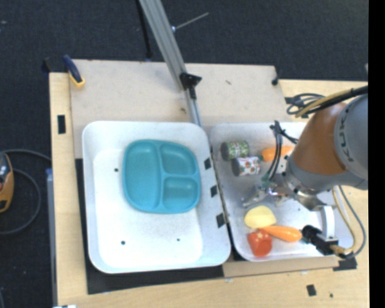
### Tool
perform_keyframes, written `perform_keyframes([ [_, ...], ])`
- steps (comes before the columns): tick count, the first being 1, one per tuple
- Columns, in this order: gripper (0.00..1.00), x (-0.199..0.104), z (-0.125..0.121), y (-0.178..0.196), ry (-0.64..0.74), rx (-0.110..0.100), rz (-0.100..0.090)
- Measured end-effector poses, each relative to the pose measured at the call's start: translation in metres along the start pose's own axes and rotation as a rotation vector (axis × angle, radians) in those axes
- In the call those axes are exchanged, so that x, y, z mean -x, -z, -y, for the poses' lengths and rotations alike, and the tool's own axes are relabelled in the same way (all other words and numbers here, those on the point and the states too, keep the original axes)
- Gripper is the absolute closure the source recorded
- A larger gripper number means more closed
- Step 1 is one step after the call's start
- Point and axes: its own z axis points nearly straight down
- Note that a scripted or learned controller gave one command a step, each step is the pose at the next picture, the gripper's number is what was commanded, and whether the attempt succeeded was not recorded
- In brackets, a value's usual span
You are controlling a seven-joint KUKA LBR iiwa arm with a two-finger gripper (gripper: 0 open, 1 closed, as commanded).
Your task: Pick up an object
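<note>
Arm (327, 149) above cans (242, 158), carrot (283, 233)

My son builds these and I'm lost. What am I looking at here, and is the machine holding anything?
One camera looks down at a slant on a bench with two shallow white bins. The grey and orange shape on the right is a robot arm reaching into the right bin. Its gripper, a two-finger claw, is down among the objects, but I cannot tell whether it holds anything. That bin contains two small cans, a yellow lemon-like piece, a carrot, a red piece and something orange by the arm. The left bin holds a blue divided plate.
</note>
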Motion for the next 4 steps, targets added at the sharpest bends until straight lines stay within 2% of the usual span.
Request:
perform_keyframes([
  [1,1.0,0.003,-0.002,0.012,-0.006,0.007,0.005],
  [2,1.0,0.009,0.004,0.061,-0.001,0.003,0.002],
  [4,1.0,0.005,-0.008,0.152,0.007,0.004,0.002],
])
